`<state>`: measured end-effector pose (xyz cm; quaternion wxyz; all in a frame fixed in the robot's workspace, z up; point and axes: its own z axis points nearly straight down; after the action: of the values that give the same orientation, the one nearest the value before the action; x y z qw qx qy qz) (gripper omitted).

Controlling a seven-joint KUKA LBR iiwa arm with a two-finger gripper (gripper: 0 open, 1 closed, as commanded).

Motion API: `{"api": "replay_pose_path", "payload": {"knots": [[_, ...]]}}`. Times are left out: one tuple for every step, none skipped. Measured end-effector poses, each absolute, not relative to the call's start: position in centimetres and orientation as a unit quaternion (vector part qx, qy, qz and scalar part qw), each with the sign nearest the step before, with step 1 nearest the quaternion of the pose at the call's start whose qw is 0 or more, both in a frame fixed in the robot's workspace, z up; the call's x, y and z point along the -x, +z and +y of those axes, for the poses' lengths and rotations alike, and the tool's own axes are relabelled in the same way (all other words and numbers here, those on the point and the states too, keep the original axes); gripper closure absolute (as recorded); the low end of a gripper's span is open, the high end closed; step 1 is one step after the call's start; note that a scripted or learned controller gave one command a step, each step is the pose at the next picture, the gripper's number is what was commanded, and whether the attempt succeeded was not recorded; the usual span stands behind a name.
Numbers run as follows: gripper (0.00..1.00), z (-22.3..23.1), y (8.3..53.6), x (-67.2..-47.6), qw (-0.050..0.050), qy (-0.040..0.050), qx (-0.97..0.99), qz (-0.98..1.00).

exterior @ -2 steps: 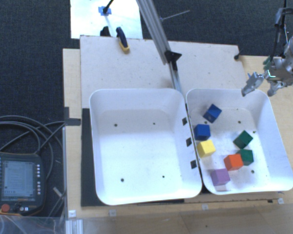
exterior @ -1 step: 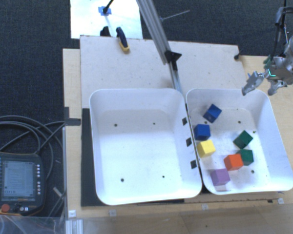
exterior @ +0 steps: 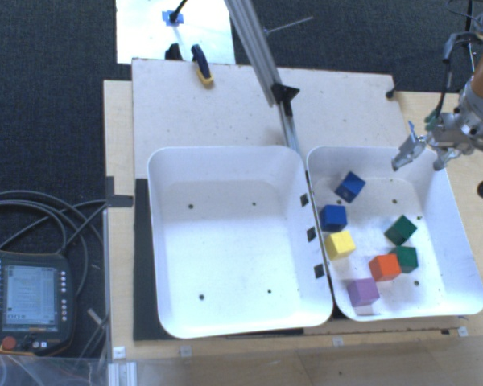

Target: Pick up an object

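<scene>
Far left, off the bench: teach pendant point(exterior: 28, 302) on the dark floor w/ black cables point(exterior: 44, 211) looping above it.

Bench point(exterior: 225, 107) is pale board. At its back edge, a clamp w/ blue and yellow handle point(exterior: 201, 64). An aluminium post point(exterior: 253, 34) slants down from top centre to the seam between the bins.

Left bin point(exterior: 165, 175): white, shallow; a few small dark dots on its floor.

Right bin point(exterior: 459, 248): white, holds all the blocks, 7 total.
- blue block point(exterior: 350, 186), tilted, toward the back, nearest the seam side
- 2nd blue block point(exterior: 333, 217) just below it
- yellow block point(exterior: 340, 244) touching or nearly touching the 2nd blue; can't tell which
- purple block point(exterior: 363, 292) near the front wall
- orange block point(exterior: 384, 266) up-right of purple, just beside it
- green block point(exterior: 406, 258) touching orange on its right side
- 2nd green block point(exterior: 401, 230) just above that pair, turned on a diagonal

Right edge: arm comes in, orange band visible at the frame edge. Gripper point(exterior: 423, 153) sits above the back-right corner of the right bin, over the rim area. Fingers point(exterior: 406, 154) spread apart, nothing between them. Well apart from every block; nearest is the tilted blue one, off to its left and lower. All blocks rest on the bin floor, none lifted.
</scene>
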<state>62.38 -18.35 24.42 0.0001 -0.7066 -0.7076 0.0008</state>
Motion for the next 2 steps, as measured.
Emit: {"api": "replay_pose_path", "payload": {"knots": [[0.0, -18.1, 20.3, -62.5, 0.0, 0.0004, 0.706, -0.708], [0.0, -17.9, 15.6, -61.6, 0.001, 0.0006, 0.706, -0.708]]}}
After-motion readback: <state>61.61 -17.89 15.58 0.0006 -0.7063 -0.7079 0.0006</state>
